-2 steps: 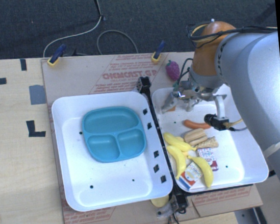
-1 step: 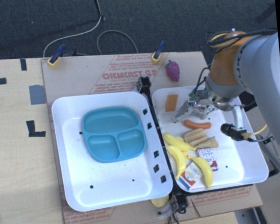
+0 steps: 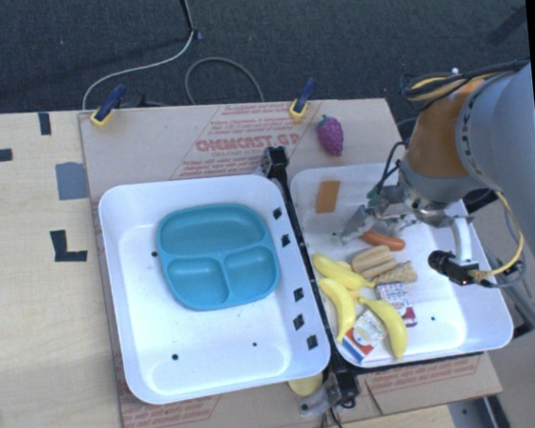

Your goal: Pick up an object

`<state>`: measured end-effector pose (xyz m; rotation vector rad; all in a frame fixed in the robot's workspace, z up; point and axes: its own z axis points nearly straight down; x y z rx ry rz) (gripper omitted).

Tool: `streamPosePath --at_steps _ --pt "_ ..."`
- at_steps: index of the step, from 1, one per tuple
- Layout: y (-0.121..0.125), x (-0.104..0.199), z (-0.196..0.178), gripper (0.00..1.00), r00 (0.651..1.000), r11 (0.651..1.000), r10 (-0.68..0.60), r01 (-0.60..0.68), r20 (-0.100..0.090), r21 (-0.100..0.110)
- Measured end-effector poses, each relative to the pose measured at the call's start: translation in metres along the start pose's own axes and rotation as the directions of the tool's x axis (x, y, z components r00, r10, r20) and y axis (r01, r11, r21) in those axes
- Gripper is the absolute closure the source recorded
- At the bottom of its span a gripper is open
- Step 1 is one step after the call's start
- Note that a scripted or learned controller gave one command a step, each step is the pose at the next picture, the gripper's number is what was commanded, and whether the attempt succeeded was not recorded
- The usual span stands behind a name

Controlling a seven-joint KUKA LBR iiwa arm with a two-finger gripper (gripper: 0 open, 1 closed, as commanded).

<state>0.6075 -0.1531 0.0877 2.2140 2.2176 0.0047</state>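
The right bin point(image 3: 490, 328) holds an orange block point(image 3: 328, 196), a small red-orange sausage-shaped piece point(image 3: 385, 240), two bananas point(image 3: 338, 281) point(image 3: 388, 325), tan bread-like pieces point(image 3: 376, 262) and small printed packets point(image 3: 395, 297). My gripper point(image 3: 362, 222) hangs low over the upper middle of this bin. It sits just above and left of the sausage piece, to the right of the orange block. I see nothing lifted from the bin floor.
In the left bin point(image 3: 141, 362) lies a blue divided plate point(image 3: 220, 255). A purple grape bunch point(image 3: 330, 135) rests on the cardboard behind the right bin. Black clips line the wall shared by the two bins. The arm's body covers the right bin's upper right corner.
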Motion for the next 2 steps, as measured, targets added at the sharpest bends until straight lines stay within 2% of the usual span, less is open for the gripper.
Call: streamPosePath --at_steps 1,2 --pt "-0.027 0.039 0.0 0.0 1.0 1.0 -0.001 0.001 0.001 0.001" --pt "-0.026 0.037 -0.01 1.0 1.0 1.0 0.0 0.0 0.001 -0.001"
